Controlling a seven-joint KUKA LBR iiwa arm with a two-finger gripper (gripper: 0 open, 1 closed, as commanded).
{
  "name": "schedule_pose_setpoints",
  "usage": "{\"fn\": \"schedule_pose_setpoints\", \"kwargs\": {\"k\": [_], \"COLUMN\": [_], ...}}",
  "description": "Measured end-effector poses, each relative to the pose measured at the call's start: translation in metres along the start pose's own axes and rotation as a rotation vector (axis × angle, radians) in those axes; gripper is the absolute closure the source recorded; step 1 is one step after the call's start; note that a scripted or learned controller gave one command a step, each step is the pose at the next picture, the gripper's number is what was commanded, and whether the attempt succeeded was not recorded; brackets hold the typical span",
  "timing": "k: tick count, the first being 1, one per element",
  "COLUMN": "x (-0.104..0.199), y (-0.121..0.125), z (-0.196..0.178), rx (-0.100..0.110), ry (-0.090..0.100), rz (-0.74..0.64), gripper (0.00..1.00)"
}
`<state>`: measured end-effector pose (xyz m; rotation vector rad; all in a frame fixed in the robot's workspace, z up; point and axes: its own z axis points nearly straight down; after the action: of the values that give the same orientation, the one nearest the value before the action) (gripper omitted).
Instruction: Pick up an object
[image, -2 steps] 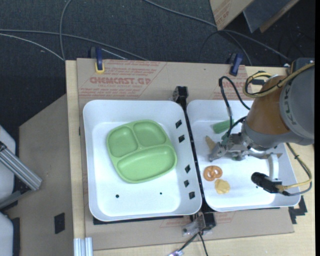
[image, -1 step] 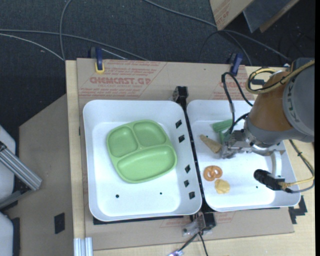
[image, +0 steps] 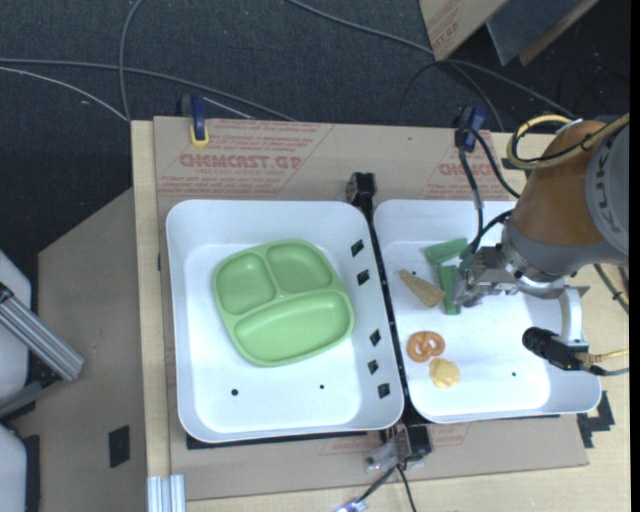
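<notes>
Leftmost, the left bin (image: 190, 300) holds only a green divided plate (image: 283, 302), smooth moulded plastic with three shallow compartments, lying flat near the middle as if parked out of the way. Across the dividing rims, the right bin (image: 500, 395) carries the small pickable things: a tan wedge (image: 422, 288) like a crust, a pretzel-shaped orange ring (image: 425, 346), a lumpy yellow piece (image: 444, 374) just below it, and a green block (image: 445, 254) at the back. Over that block and beside the wedge, the gripper (image: 458, 290) hangs low, probably lined up for a grasp; I cannot tell how far apart its parts stand, nor that it has hold of anything.
</notes>
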<state>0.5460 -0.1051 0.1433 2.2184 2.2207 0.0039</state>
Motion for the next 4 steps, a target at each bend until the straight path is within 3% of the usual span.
{"fn": "schedule_pose_setpoints", "kwargs": {"k": [2, 4], "x": [0.003, 0.101], "y": [0.005, 0.026], "z": [-0.119, -0.088], "rx": [-0.004, 0.007], "ry": [-0.001, 0.003], "rz": [-0.001, -0.005], "gripper": [1.0, 1.0]}}
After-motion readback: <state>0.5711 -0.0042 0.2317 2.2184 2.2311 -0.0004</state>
